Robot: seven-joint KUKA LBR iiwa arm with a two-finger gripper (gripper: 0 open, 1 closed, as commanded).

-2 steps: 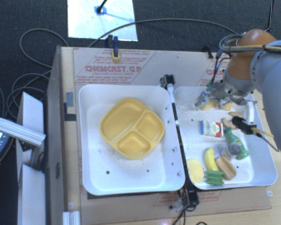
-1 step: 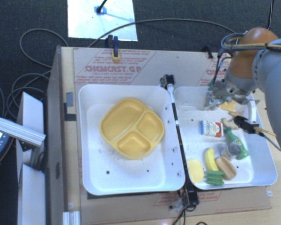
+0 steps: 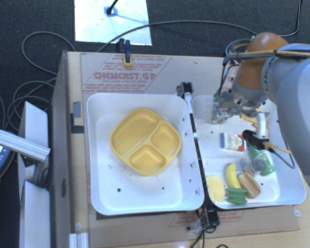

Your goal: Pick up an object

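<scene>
Dark carpet floor [image 3: 206,9] with black cables [image 3: 36,37], a pale square sheet [image 3: 112,14], and a cardboard-topped bench [image 3: 144,71].

The scene is lit evenly and fairly brightly from above. Strong glare is seen on the reflective square sheet [image 3: 112,13] on the dark floor, well beyond the gripper [image 3: 220,113]. The white bins [image 3: 108,190] are rendered near overexposure, with only soft, short shadows cast below the gripper and beside the yellow tray [image 3: 145,140]. Slight softness is noted throughout, and small print on the cardboard [image 3: 125,75] is barely legible.
</scene>
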